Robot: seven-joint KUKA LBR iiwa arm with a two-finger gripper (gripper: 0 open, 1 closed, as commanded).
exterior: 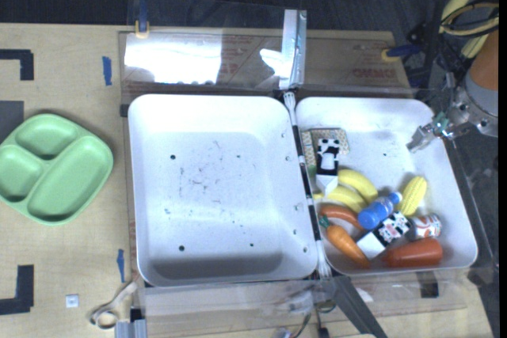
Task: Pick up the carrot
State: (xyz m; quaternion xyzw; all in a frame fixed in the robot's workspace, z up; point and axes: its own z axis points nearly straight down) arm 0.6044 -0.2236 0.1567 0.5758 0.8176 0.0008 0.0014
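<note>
A: Where does the carrot (342, 241) lie?

B: In the right bin (372, 116), at its near-left corner, long axis slanting toward the near wall, among toys.

A: And your tool (428, 134)?

B: My tool hangs over the far-right rim, well apart; whether clenched or released, I cannot tell.

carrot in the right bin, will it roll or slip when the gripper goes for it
The carrot looks smooth, rounded and tapered, so it may well slip or squirt out. It lies wedged among toys by the right bin's front wall, so rolling seems unlikely. It is probably stiff, light plastic.
</note>
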